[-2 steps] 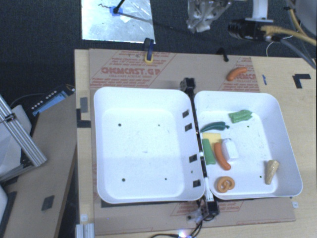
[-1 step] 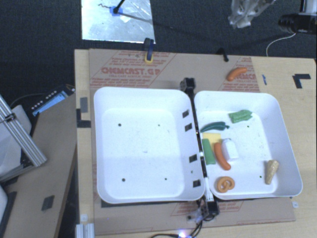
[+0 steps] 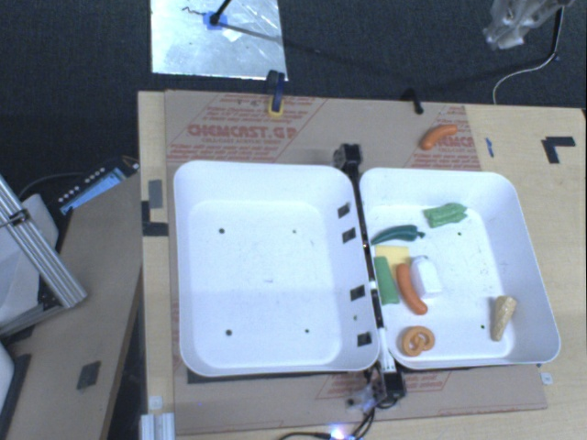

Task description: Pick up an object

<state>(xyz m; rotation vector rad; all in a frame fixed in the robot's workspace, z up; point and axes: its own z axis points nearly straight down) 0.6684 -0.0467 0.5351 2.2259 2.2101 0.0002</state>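
Observation:
The right bin [image 3: 527, 246] holds several toy foods. A light green piece [image 3: 445, 214] lies near its far side, with a dark green chili [image 3: 396, 235] to its left. Below them sit a yellow block [image 3: 390, 257], a green stick [image 3: 386, 280], an orange sausage [image 3: 411, 289] and a white piece [image 3: 426, 275], packed close together. A pretzel [image 3: 416, 341] lies at the near left corner and a beige cone [image 3: 502, 317] at the near right. My gripper [image 3: 515, 12] hangs high at the top right, far beyond the bin and over the dark floor.
The left bin [image 3: 188, 273] stands beside the right one, joined by a black hinge strip [image 3: 359, 246]. Another orange sausage [image 3: 438, 136] lies on the cardboard behind the right bin. A yellow-and-blue clamp [image 3: 274, 94] sits at the board's far edge.

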